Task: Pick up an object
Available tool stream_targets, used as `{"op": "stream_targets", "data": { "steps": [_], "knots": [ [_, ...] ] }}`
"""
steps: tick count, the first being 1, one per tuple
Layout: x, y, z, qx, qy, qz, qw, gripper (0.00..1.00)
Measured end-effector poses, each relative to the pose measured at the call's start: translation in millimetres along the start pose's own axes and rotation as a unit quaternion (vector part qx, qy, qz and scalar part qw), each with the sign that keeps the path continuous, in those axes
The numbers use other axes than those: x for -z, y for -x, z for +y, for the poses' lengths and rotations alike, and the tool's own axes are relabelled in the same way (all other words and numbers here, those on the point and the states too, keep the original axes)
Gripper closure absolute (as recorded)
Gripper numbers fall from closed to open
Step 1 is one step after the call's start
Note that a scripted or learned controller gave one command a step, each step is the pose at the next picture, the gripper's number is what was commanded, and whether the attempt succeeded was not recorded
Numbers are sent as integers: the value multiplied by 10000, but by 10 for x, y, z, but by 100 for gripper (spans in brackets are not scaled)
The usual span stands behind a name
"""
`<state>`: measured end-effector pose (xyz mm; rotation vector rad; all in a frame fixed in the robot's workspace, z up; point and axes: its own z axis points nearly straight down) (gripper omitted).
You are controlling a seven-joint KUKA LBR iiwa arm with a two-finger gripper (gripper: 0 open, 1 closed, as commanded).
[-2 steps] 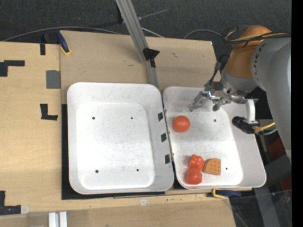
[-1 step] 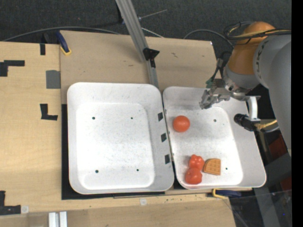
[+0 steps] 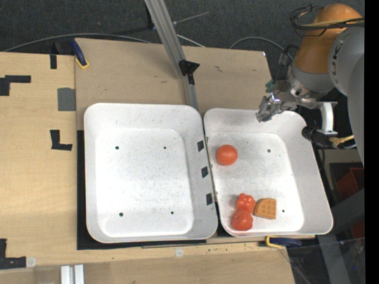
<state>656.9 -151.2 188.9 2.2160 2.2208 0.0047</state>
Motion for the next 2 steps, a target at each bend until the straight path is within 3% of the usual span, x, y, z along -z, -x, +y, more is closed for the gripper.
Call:
{"op": "stream_targets", "data": {
  "steps": [1,2],
  "knots": [
    [585,-58,92,2,3,-1,10000,100],
    [927,-62,102,-1,-9,1,10000,100]
  ]
}}
